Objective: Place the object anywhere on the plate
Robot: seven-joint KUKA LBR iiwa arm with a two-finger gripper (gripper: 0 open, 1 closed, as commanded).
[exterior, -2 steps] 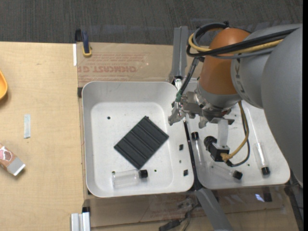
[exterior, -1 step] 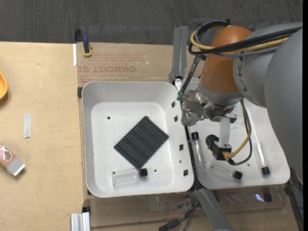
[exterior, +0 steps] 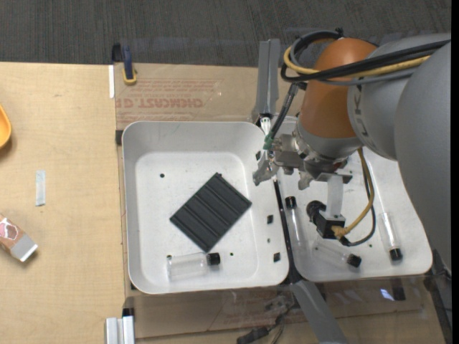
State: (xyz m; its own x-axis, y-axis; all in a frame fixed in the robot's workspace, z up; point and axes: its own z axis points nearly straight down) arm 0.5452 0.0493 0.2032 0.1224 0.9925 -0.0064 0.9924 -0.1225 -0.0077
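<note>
I see the clear vial [exterior: 188,265] lying flat in the left bin [exterior: 135,192], just off the ribbed plate's [exterior: 211,211] lower corner, long axis across the view, black cap rightward. My gripper [exterior: 282,176] hangs over the bins' shared wall, spread and empty.

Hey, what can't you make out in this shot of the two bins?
Right white bin: the grey arm covers much of its floor, camera view.
Orange rounded thing: cut off by the left edge.
Tiny black specks in the left white bin: too small to identify.
</note>
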